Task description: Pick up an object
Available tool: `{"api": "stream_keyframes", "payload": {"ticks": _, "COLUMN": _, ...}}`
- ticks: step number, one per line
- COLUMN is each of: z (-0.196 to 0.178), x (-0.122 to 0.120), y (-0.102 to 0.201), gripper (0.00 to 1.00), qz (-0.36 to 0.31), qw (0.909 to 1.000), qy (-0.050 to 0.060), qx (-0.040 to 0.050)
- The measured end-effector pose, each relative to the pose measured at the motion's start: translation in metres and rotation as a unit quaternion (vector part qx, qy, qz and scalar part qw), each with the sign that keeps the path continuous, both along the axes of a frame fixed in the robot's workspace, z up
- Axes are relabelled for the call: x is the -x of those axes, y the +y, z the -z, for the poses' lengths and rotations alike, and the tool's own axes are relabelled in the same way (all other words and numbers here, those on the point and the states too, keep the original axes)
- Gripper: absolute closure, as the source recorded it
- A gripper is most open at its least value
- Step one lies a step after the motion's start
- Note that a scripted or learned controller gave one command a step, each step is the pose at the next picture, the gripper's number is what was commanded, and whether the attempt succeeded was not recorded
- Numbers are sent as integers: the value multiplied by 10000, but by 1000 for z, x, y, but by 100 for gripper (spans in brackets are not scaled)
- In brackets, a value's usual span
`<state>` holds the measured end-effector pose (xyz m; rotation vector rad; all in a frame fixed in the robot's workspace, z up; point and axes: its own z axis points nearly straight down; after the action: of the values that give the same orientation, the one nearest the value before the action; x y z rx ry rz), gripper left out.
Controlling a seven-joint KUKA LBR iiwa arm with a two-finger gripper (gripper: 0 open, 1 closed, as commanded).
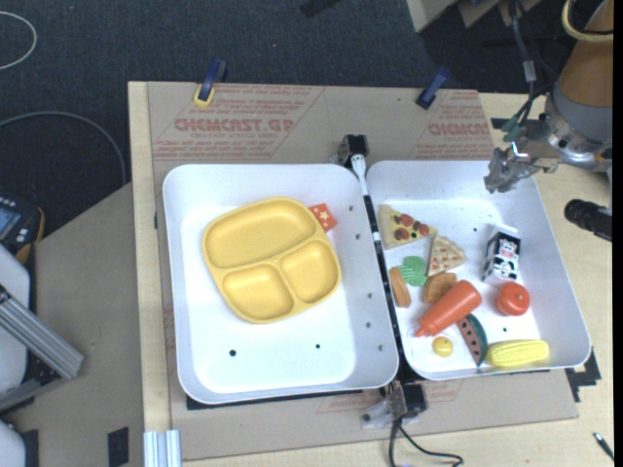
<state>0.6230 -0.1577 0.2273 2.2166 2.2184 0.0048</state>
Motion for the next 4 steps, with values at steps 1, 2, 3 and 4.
{"api": "stream_keyframes", "payload": {"ticks": 1, "z": -9, "x": 16, "y": 47, "gripper": 100, "qz": -22, "qw": 10000, "qy": 35, "qx": -23}}
{"api": "stream_keyframes", "payload": {"ticks": 2, "z": -12, "x": 32, "y": 104, "gripper": 100, "qz": -28, "qw": 10000, "qy": 42, "qx": -26}}
{"api": "stream_keyframes", "payload": {"ticks": 3, "z": -3, "x": 46, "y": 146, "gripper": 100, "qz": -20, "qw": 10000, "qy": 48, "qx": -22}}
{"api": "stream_keyframes", "payload": {"ticks": 4, "z": 9, "x": 51, "y": 146, "gripper": 100, "qz": 8, "qw": 10000, "qy": 48, "qx": -10}}
